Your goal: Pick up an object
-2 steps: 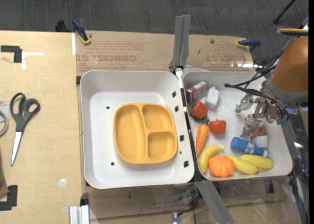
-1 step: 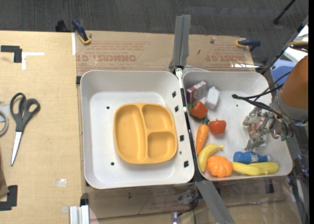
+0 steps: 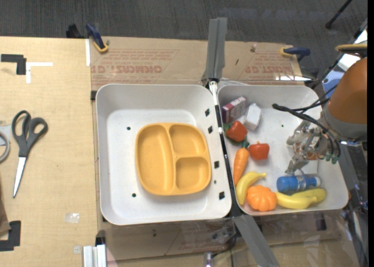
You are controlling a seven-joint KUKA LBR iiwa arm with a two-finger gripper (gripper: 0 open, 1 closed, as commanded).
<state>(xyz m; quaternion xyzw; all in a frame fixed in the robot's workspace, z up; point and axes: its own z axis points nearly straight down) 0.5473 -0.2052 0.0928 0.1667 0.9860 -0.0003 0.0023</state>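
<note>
Gripper [image 3: 299, 163]: low over the right bin [image 3: 280, 93], directly above the blue bottle [image 3: 298, 183].
Jaws: fingers point down toward the bottle; their spread cannot be told, and nothing is seen between them.
Blue bottle: lying flat, touching the long banana [image 3: 302, 199].
Other contents: carrot [image 3: 240, 163], small pumpkin [image 3: 260, 198], red tomato [image 3: 259, 151].
Left bin [image 3: 111, 143]: holds a yellow divided plate [image 3: 173, 159].

Gripper [image 3: 299, 158] above blue bottle [image 3: 297, 183], right bin [image 3: 279, 93].
</note>
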